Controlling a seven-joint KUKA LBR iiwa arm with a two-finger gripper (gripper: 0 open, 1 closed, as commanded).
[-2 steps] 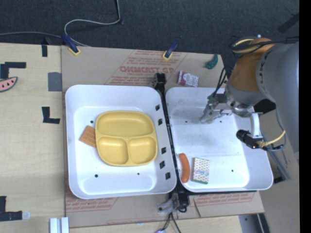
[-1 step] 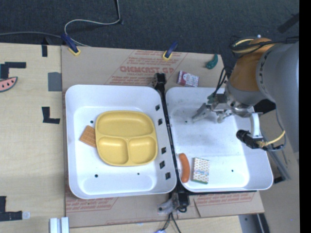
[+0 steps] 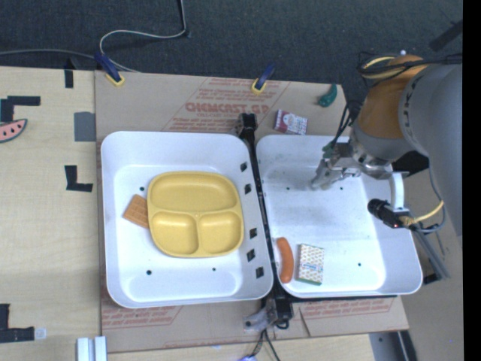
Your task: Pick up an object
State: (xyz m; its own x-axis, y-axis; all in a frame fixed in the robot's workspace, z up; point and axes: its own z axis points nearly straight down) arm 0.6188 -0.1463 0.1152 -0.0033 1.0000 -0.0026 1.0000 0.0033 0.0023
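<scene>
Tool (image 3: pixel 325 177) hangs low over the right white bin (image 3: pixel 338 224), far corner; I cannot tell its state, and I see nothing in it. Orange sausage-shaped piece (image 3: pixel 285 259) and small patterned packet (image 3: pixel 311 264) lie well apart from it, so I'd judge picking is not yet done.

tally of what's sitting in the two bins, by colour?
Yellow: 1, divided plate, left bin
Tan: 1, flat piece tucked beside the plate
Orange-red: 1, sausage-shaped item, right bin
Patterned white: 1, small packet, right bin
Total: 4
</scene>
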